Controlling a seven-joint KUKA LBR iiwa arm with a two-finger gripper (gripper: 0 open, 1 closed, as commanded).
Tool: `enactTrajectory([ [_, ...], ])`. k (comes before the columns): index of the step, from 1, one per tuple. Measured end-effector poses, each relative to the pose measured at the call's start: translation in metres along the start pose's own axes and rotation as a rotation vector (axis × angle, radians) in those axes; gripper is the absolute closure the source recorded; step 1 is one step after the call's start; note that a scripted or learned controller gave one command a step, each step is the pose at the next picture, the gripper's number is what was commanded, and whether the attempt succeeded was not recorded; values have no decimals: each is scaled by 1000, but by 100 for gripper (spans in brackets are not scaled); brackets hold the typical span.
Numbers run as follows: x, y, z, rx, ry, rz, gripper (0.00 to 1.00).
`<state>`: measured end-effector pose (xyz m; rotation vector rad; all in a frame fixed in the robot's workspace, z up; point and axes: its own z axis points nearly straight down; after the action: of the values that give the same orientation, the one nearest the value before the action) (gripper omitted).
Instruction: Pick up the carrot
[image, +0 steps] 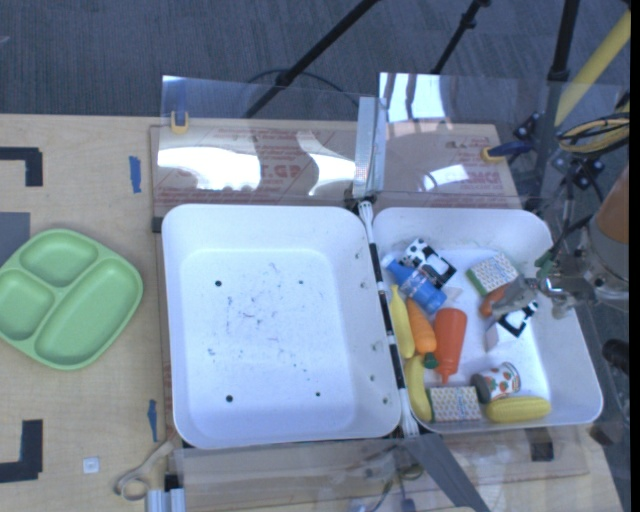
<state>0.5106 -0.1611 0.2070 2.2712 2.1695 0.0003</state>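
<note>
- Carrot (451, 340) lies in the right bin (570, 375), near the middle of it, with its length running from top to bottom of the camera view and a little tilted.
- Just to the left of the carrot is a smaller orange piece (420, 328), touching it or almost touching it.
- Further left, a long yellow banana-like thing (401, 322) lies along the left wall of this bin.
- Above the carrot there is a blue object (417, 282) and a black and white object (432, 262), close to each other.
- Below the carrot, near the front wall, a small patterned block (455, 403), a small cup with a printed picture (497, 381) and a yellow corn-like piece (516, 408) lie in a row.
- End effector (528, 297) reaches in from the right and is over the right part of the same bin, well apart from the carrot. I cannot tell how its fingers stand, because this part is blurred and cluttered.
- A small box with a green and orange pattern (493, 272) lies just above and to the left of the end effector.
- The left bin (195, 235) stands beside the right one, and they touch along the middle.
- On the desk (75, 160), left of both bins, lies a green divided plate (68, 297).
</note>
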Motion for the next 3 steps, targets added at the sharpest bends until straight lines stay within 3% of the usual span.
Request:
enactTrajectory([
  [1, 59, -35, 69, 4, 1, 169, 0],
  [2, 62, 6, 120, -3, 0, 29, 0],
  [3, 62, 7, 109, -8, 0, 30, 100],
])
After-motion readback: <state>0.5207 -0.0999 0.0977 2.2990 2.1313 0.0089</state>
